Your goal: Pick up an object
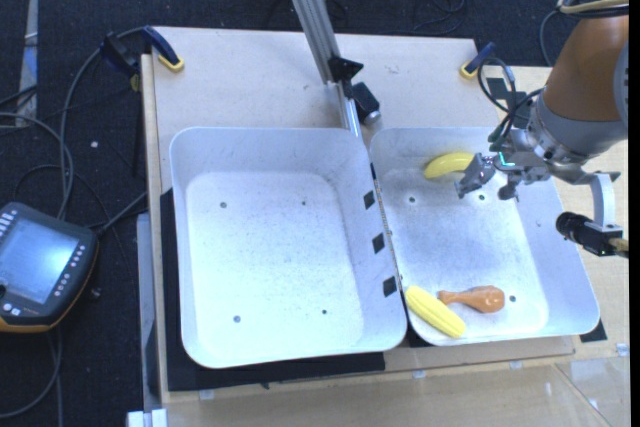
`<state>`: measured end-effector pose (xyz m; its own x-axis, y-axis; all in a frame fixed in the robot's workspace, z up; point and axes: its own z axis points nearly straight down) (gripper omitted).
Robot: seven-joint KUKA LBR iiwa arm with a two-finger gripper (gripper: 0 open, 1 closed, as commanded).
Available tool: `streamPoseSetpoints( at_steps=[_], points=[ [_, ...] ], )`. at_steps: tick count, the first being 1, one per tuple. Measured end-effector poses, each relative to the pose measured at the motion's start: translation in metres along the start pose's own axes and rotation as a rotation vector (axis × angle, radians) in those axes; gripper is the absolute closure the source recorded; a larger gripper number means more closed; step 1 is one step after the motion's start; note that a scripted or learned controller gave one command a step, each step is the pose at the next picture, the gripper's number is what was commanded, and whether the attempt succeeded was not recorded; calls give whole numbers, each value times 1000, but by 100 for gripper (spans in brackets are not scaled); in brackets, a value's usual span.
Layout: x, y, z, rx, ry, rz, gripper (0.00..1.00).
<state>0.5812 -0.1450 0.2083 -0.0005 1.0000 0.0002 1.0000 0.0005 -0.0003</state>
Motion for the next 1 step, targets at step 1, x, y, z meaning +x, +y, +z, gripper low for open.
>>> streamPoseSetpoints(
  at_steps=[1],
  points=[
    [0, 0, 0, 0, 0, 0, 0]
  ],
)
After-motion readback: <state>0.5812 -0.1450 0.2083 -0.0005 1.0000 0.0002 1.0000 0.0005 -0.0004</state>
